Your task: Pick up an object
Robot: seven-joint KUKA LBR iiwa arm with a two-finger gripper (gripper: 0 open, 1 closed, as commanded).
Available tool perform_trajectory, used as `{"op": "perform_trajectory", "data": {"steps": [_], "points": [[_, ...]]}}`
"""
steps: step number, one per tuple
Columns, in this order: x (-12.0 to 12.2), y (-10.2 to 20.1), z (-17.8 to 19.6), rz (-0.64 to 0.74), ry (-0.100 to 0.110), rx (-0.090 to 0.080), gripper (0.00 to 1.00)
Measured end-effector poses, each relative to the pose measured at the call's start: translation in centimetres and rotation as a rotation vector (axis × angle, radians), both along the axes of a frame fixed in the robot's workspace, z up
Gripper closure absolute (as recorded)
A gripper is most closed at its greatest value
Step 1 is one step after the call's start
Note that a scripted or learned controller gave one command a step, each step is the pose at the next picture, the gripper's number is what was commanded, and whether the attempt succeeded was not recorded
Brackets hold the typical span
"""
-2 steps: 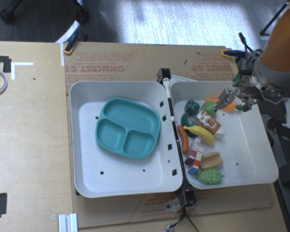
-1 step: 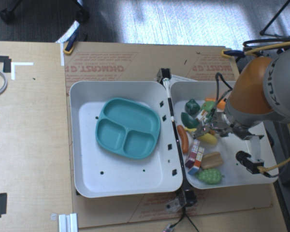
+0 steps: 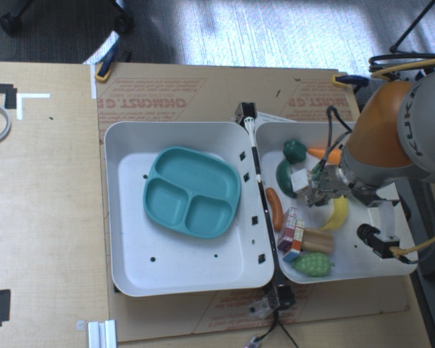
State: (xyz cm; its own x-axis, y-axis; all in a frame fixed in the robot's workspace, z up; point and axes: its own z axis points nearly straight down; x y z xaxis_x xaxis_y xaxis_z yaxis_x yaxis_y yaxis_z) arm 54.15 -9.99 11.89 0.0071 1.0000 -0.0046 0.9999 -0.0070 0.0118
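The right bin (image 3: 391, 267) holds several toy foods: a dark green vegetable (image 3: 293, 150), an orange carrot (image 3: 317, 152), a reddish sausage (image 3: 275, 207), a yellow banana (image 3: 337, 214), a multicoloured box (image 3: 292, 233), a tan cylinder (image 3: 318, 241) and a green bumpy fruit (image 3: 312, 265). My gripper (image 3: 317, 191) hangs low over the middle of this bin, just left of the banana and above the box. A small white block (image 3: 299, 180) sits at its left side. The wrist hides the fingertips.
The left bin (image 3: 130, 267) contains a teal divided plate (image 3: 193, 192). Black clips (image 3: 246, 112) sit on the wall between the bins. The grey arm with its orange band (image 3: 380, 125) covers the right bin's back right part. Cardboard lies beneath both bins.
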Motion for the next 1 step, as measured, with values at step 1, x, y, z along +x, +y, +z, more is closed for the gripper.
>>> {"op": "perform_trajectory", "data": {"steps": [1], "points": [[5.48, 5.63, 7.32, 0.007, 0.012, 0.004, 1.0]]}}
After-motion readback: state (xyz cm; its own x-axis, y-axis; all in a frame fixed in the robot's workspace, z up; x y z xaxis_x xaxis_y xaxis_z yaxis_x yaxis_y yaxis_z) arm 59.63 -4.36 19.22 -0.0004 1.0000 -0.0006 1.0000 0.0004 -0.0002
